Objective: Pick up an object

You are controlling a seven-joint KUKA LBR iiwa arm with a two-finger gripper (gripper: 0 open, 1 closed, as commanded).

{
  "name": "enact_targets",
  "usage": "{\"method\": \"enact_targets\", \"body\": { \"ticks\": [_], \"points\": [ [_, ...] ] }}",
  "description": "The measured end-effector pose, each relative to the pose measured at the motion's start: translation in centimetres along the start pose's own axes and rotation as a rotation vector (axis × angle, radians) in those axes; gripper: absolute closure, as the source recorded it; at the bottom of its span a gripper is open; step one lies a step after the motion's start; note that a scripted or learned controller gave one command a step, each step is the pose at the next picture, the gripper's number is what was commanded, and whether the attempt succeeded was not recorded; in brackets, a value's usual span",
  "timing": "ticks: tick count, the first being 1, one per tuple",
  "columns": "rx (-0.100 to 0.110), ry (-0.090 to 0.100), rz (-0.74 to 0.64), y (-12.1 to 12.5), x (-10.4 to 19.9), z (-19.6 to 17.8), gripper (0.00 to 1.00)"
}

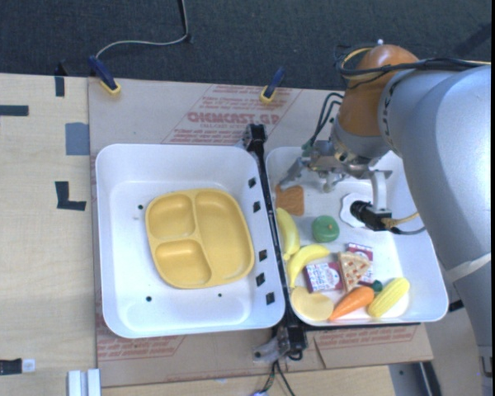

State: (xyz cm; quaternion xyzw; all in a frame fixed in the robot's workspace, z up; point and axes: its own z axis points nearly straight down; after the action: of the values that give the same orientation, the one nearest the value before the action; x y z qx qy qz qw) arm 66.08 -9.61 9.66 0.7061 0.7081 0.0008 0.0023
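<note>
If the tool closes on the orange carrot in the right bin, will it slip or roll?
The carrot tapers to a point and looks smooth, so it may squirt out of a pinch. It lies wedged against the corn and pizza slice, so rolling seems unlikely.

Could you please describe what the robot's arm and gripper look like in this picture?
The arm is a thick, smooth, rounded grey body with an orange band above the wrist. Dark cables run around the band. The gripper is a small grey metal assembly, with a black part and yellowish cable beside it.
</note>
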Motion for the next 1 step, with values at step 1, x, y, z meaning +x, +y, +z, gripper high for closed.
{"method": "enact_targets", "body": {
  "ticks": [1],
  "points": [
    [0.004, 0.001, 0.001, 0.78, -0.09, 1.13, 0.00]
  ]
}}
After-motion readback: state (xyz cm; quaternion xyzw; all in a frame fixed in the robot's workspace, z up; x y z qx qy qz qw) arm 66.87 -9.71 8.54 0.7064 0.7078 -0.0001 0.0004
